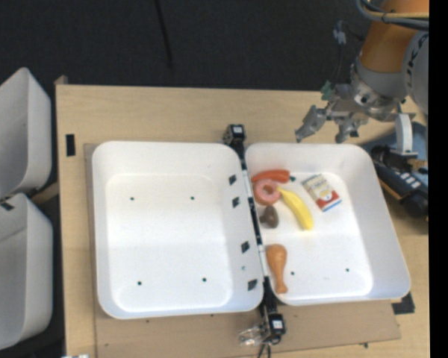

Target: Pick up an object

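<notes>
Spread apart and grasping nothing, the hand point(327, 127) is held above the worktop point(172, 114), just beyond the right bin point(373, 200); a banana point(297, 208), doughnut point(267, 192), sausage point(272, 176), drumstick point(277, 265) and small carton point(321, 192) are seen in that bin. The left bin point(164, 230) is set touching it.

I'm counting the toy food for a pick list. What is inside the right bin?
The right bin holds a hot dog, donut, banana, small carton, brown lump and drumstick. Anything beneath them is covered.

place: probably robotics lab | cues: bench point(172, 114), twin white bins point(164, 226), arm point(392, 43)
</notes>
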Motion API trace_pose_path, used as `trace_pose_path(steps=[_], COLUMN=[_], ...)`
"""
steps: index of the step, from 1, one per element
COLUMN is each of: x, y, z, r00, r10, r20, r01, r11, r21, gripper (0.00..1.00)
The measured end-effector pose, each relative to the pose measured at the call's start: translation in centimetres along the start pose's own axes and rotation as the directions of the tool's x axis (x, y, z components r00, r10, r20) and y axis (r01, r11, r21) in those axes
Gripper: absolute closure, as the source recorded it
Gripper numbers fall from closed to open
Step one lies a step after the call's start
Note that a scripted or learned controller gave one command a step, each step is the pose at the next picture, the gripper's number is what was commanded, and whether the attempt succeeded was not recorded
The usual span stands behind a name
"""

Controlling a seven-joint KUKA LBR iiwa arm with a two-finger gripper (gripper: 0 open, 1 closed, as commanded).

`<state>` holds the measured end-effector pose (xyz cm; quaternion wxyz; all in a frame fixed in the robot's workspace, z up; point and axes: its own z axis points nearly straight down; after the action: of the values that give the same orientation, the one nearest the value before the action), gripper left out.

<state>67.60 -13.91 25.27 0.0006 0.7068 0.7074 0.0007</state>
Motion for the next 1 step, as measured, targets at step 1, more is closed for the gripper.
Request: trace_pose_path(steps=[1], x=[2.76], y=[-2.88], z=[7.84], r00=[1.000], r10=[-0.002], r20=[-0.001], r01=[0.002], r11=[1.000], r21=[0.010], gripper=[0.00])
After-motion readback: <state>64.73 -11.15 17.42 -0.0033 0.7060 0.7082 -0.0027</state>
